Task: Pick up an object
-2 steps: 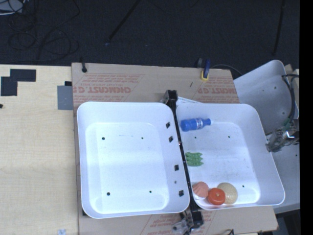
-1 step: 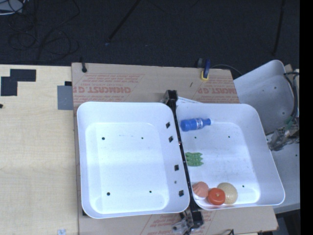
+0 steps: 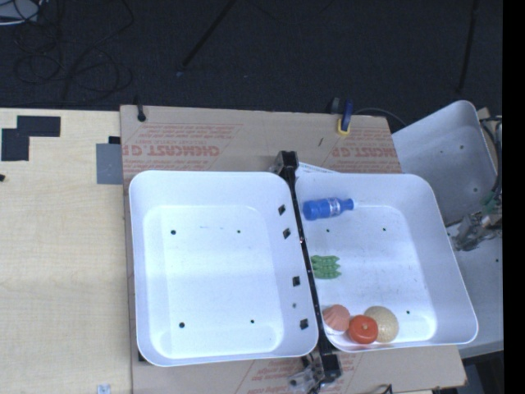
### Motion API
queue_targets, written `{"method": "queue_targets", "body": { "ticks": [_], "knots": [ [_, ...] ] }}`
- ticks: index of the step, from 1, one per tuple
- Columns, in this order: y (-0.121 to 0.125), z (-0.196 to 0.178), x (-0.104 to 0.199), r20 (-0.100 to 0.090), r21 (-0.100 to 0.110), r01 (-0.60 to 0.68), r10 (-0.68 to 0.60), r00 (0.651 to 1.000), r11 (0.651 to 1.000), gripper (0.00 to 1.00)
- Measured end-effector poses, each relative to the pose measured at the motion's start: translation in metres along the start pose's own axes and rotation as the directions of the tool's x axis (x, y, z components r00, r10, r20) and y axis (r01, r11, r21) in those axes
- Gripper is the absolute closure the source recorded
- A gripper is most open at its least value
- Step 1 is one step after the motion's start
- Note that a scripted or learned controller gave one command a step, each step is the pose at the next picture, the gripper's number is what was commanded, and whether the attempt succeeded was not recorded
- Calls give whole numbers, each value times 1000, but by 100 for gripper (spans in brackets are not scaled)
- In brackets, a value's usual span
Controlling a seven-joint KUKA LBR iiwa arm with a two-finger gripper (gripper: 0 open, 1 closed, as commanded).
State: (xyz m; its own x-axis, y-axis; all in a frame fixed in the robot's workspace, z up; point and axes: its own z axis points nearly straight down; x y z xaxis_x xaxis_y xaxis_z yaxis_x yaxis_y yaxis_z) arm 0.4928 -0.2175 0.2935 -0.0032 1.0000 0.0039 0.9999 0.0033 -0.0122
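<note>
The right bin (image 3: 443,245) holds all the loose objects. A blue bottle (image 3: 327,208) lies on its side near the bin's back left corner. A small green pea pod (image 3: 326,267) rests against the left wall at mid-depth. In the front left corner, a red tomato-like piece (image 3: 362,329) sits between a pink-orange piece (image 3: 335,317) and a beige round piece (image 3: 383,322); the three touch each other.
The left bin (image 3: 148,220) stands beside the right one, with a black divider with clips (image 3: 299,253) between them. Both rest on a cardboard sheet (image 3: 213,142). A grey metal plate (image 3: 447,142) with cables (image 3: 480,220) stands at the right.
</note>
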Motion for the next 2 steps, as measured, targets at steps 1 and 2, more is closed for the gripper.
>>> {"method": "queue_targets", "body": {
  "ticks": [1,2],
  "knots": [
    [0,-9,-1,0,2,4,-4,1000,1000,100],
    [0,-18,-1,-1,4,9,-9,1000,1000,100]
  ]
}}
